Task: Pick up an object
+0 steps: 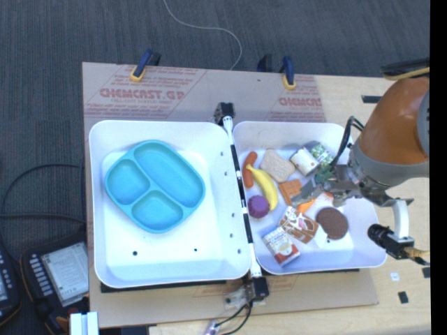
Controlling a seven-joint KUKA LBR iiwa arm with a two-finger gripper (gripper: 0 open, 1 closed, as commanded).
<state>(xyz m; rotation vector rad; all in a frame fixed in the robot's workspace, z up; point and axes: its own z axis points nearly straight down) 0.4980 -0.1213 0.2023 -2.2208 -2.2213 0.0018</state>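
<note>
Overhead, the camera view shows two white bins side by side on a brown board. The arm point(394, 135) enters from the right, its orange band cut off by the frame edge, and its bulk hides the right rim of the right bin point(363, 260). The gripper point(327, 185) sits low over the middle of that bin, among the objects; it is dark, partly covered by the wrist, and I cannot tell whether the fingers are spread or closed, nor whether anything lies between them.

Objects in the right bin: a yellow banana point(265, 185) near the left wall, with an orange carrot point(248, 167) just beside it and a purple ball point(258, 205) touching its lower end. A tan slice of bread point(276, 165) lies above the banana. A white cylinder point(304, 161) and a green-printed packet point(321, 152) lie toward the top, close to the gripper. An orange piece point(290, 189) lies just left of the gripper and is partly hidden by it. A brown disc point(332, 223) lies below the gripper, and small printed cartons point(288, 237) rest at lower centre.

The left bin point(105, 257) holds a blue divided plate point(155, 185) with three compartments, well apart from the arm. Two blue and yellow clamps point(144, 63) grip the board's far edge.
</note>
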